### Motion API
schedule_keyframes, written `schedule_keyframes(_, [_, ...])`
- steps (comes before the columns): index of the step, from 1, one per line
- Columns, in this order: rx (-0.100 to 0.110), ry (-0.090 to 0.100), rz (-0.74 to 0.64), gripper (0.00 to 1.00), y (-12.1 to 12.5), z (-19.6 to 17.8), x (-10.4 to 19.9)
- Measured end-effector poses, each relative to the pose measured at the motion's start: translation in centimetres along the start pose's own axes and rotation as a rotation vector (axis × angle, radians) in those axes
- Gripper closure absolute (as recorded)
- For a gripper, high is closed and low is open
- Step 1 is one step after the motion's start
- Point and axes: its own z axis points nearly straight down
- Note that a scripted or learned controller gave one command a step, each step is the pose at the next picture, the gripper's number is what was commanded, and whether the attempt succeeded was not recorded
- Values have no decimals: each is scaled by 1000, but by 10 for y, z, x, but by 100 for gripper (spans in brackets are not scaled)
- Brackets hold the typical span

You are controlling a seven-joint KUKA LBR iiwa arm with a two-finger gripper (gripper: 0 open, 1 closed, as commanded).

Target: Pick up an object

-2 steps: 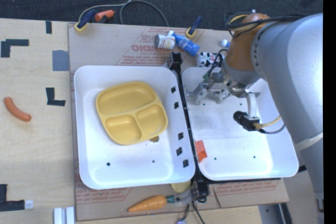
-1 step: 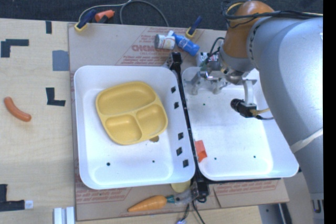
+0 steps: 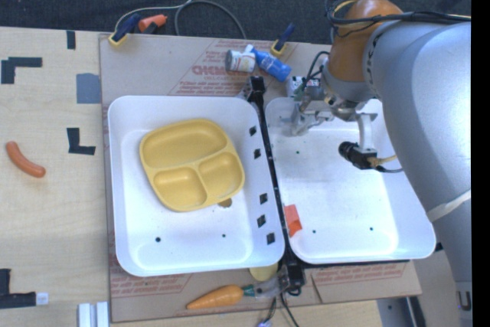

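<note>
Yellow divided plate (image 3: 192,162): left bin (image 3: 126,241) | arm (image 3: 413,80): over right bin (image 3: 348,230) | jaws (image 3: 295,119): state unclear

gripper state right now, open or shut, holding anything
Gripper: low over the far left corner of the right bin; whether it is open or shut cannot be told, and nothing is seen in its grasp.

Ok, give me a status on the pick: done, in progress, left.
Done: nothing looks picked yet. The yellow plastic divided plate lies flat in the left shallow white bin, and a small orange tag sits at the right shallow white bin's near-left edge.
In progress: the end effector is low over the right bin's far-left corner, no object visible in it.
Left: grasp and lift.
</note>
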Motion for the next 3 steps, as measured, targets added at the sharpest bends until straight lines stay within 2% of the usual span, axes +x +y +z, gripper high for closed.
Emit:
schedule_keyframes(1, [1, 0, 0, 0, 0, 1, 0])
schedule_keyframes(2, [2, -1, -1, 100, 0, -9, 0])
schedule_keyframes(3, [2, -1, -1, 0, 0, -9, 0])
